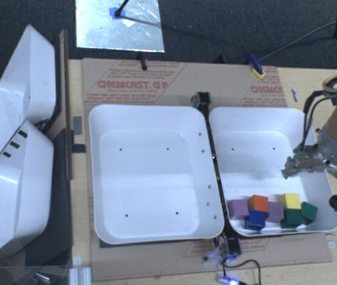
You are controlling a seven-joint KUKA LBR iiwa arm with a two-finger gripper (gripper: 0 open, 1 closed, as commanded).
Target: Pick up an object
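— Where are the blocks [272, 211]?
— Clustered in the right bin [257, 136], against its near wall.
— And the gripper [292, 168]?
— Above that bin (right side), behind the blocks; left bin [147, 174] alongside.

Left bin [150, 123] floor is left unobstructed throughout, and the far half of the right bin [257, 120] is likewise open. The right bin's near edge is blocked by a tight cluster of blocks [272, 211]; its right wall is crowded by the gripper [296, 166].
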